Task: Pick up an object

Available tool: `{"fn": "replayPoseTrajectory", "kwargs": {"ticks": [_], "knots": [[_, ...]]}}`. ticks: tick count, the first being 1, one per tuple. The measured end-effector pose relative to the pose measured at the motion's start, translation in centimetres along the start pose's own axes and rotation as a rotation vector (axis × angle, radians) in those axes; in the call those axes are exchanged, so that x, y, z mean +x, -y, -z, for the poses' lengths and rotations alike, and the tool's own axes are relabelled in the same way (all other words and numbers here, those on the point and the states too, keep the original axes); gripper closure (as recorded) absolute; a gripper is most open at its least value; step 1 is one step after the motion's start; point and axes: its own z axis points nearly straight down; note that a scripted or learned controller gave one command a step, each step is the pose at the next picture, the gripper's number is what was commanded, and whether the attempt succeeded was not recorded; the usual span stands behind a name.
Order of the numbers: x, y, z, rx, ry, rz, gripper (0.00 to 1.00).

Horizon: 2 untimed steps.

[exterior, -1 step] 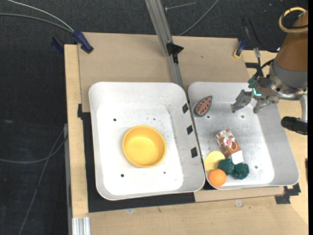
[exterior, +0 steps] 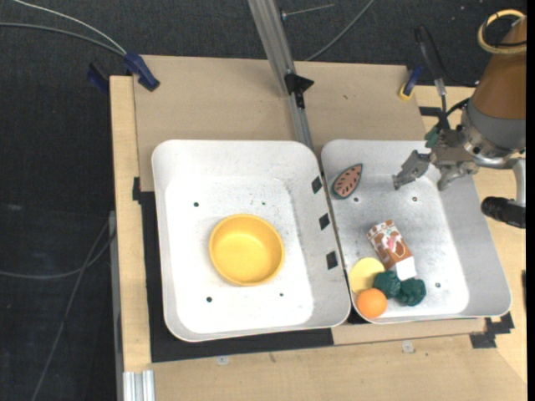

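**Open claw hangs over the right bin**

The left bin [exterior: 180,174] holds a yellow bowl [exterior: 246,248]. The bowl sits right side up, near the middle of the bin and a bit toward its front edge.

The right bin [exterior: 468,266] holds the small things. A pink and brown leaf-shaped toy [exterior: 347,180] lies near the back left corner. A small red and white carton [exterior: 391,246] lies on its side near the middle. By the front left corner, a pale yellow round thing [exterior: 365,272], an orange ball [exterior: 372,302] and a dark green bumpy toy [exterior: 401,287] sit close together, touching.

The claw [exterior: 426,174] hangs over the back part of the right bin. Its two fingers [exterior: 410,170] are spread apart with nothing between them. The grey and orange arm [exterior: 500,90] comes in from the right.
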Motion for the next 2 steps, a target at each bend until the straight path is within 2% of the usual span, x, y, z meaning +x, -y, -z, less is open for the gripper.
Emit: {"fn": "replayPoseTrajectory", "kwargs": {"ticks": [1,2], "knots": [[0.2,0.8,-6.2,0.009,-0.001,-0.002,0.00],[0.3,0.9,-11.3,0.007,-0.002,-0.002,0.00]]}}
